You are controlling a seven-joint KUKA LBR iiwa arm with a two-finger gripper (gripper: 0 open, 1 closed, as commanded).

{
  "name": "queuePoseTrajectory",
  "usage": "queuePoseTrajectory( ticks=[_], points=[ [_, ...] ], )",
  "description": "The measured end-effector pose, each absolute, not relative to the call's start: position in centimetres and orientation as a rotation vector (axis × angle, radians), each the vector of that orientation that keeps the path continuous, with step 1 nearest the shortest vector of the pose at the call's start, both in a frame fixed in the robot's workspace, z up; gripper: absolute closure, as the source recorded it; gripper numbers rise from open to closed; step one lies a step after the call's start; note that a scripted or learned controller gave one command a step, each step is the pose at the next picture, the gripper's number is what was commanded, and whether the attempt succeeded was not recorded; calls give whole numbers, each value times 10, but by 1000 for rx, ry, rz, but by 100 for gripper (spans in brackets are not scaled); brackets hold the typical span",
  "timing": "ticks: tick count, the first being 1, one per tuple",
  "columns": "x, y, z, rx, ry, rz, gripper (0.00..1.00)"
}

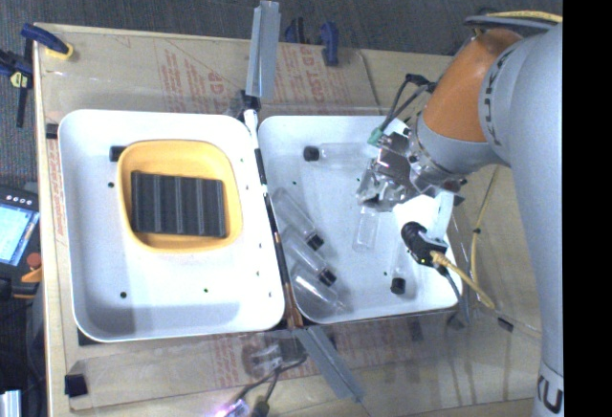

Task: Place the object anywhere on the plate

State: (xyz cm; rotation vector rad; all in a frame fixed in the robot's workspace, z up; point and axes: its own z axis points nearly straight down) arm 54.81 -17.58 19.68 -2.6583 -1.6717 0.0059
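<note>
arm reaches in from right, gripper [381, 184] low over right bin [287, 142] | clear tube [366, 226] just below | grasp state: can't tell

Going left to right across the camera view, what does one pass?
Blue-screened device → left white bin → yellow plate with dark slotted rack → right white bin → clear tubes → gripper → orange-banded arm.

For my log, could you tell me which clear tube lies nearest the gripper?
The lone tube just below the gripper, mid-bin; the other tubes lie farther off.
</note>
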Motion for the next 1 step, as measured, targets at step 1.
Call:
queuePoseTrajectory(
  ticks=[1],
  points=[
    [569,-102,202,-2493,-1908,4,100]
  ],
)
